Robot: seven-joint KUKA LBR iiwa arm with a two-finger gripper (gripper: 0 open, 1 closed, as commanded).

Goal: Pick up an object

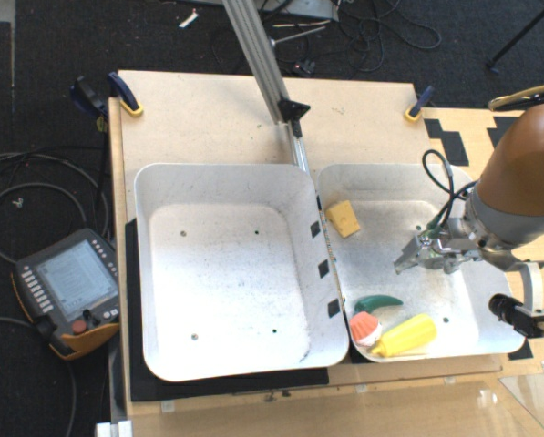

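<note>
My gripper (pixel 415 251) hangs over the middle of the right bin (pixel 463 203), open, with nothing between its fingers. A yellow sponge block (pixel 343 218) lies to its upper left, near the divider between the bins. Toward the bin's front lie a dark green curved piece (pixel 378 302), a small red and white object (pixel 365 328) and a long yellow object (pixel 405 335), close together. All of them lie apart from the gripper.
The left bin (pixel 153 244) stands beside the right one. A slanted metal pole (pixel 258 48) reaches down to the bins' shared back edge. Black cable (pixel 440 185) loops off the wrist. A teach pendant (pixel 66 289) lies left of the bench.
</note>
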